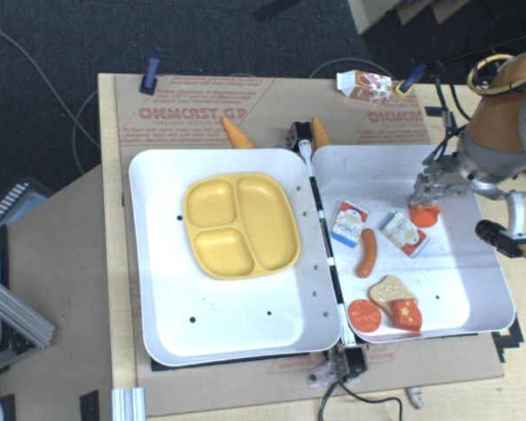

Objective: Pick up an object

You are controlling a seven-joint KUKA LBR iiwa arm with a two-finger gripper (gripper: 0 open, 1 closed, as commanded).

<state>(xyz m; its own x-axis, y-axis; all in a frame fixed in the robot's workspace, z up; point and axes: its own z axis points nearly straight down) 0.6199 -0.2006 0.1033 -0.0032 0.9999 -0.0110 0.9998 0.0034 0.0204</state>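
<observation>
Tomato slice (425,216), small and red, lies in the right bin (473,314) directly under the gripper (428,189), whose grip state I cannot tell, so it should descend straight and close gently around it.

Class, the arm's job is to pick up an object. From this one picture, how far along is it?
Done: the gripper has reached into the right bin, just above a small red-orange piece. In hand: closing in on that piece; a grasp cannot be confirmed. Left: gripping and lifting it. The sausage and yellow tray lie untouched.
</observation>
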